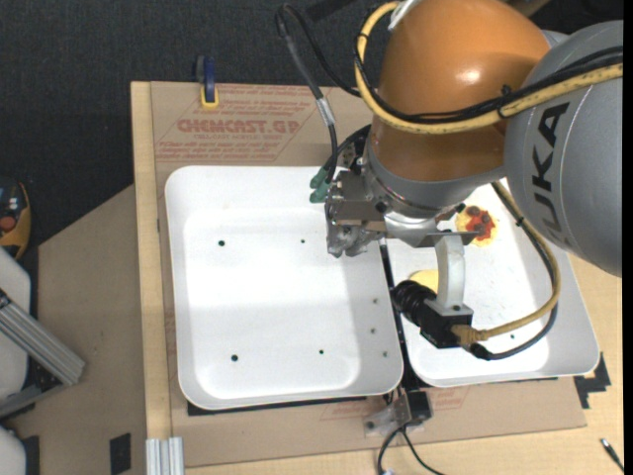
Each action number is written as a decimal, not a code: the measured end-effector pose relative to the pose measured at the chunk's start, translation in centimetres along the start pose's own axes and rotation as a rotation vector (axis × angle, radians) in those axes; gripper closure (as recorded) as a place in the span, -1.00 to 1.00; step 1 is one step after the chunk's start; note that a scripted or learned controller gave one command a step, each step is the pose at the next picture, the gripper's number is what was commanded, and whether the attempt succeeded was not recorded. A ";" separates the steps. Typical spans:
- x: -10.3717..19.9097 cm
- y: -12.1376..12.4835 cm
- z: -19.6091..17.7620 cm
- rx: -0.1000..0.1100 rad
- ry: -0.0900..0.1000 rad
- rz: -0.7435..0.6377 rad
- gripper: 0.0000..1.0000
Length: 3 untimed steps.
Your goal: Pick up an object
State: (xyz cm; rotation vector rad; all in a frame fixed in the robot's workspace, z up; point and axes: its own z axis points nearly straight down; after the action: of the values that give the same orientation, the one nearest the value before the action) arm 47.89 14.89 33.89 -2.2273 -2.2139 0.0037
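Note:
My gripper hangs below the big orange and grey wrist, over the right rim of the left white bin, close to the gap between the two bins. In the right bin a red and orange object lies near the back, partly hidden by the arm. A yellow object sits near that bin's left wall, partly behind a black cable fitting. I see nothing held at the gripper's tip.
The arm's bulk covers the back of the right bin. Both bins rest on a brown board with a blue clamp at its back edge. A grey metal rail lies off the bench at the left.

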 end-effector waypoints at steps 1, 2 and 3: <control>-1.5 0.1 -3.7 -0.007 0.002 -0.004 1.00; -3.5 0.1 -5.7 -0.007 0.002 -0.004 1.00; 2.6 0.5 -20.5 -0.021 0.009 -0.013 1.00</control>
State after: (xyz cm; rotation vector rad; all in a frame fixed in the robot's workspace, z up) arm 48.47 17.54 54.39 -2.2180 -2.2346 -0.0297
